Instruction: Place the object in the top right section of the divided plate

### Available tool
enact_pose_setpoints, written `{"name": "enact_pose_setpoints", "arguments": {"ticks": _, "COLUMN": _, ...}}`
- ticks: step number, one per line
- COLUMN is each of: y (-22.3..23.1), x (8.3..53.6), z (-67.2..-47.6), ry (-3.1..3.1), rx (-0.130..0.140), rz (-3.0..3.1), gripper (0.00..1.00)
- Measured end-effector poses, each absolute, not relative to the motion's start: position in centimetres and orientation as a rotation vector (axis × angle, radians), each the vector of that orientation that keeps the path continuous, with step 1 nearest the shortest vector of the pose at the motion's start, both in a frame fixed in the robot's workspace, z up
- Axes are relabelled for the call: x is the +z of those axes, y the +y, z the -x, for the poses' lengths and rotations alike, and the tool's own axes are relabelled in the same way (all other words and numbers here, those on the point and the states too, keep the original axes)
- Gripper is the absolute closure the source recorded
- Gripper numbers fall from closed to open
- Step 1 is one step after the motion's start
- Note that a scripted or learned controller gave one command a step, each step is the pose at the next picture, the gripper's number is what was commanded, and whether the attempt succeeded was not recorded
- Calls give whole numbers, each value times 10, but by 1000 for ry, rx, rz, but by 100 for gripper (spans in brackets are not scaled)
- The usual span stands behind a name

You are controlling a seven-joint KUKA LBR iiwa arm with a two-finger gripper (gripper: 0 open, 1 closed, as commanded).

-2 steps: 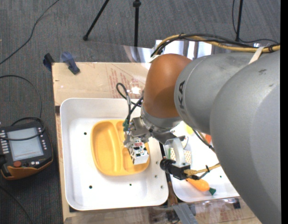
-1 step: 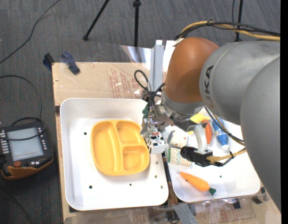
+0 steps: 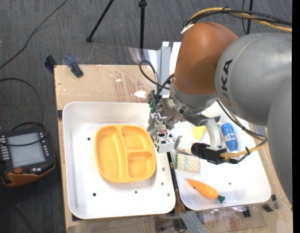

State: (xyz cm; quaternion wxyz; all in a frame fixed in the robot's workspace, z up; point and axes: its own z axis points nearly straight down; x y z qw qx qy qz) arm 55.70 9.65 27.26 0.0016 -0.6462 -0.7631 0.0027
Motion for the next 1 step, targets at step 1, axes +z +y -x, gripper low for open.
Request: {"name": "enact_pose_setpoints", "arguments": {"ticks": 1, "y": 130, "x": 182, "z": -538, "ry": -2425, "rx": 11, "rz": 1989, "gripper": 100}}
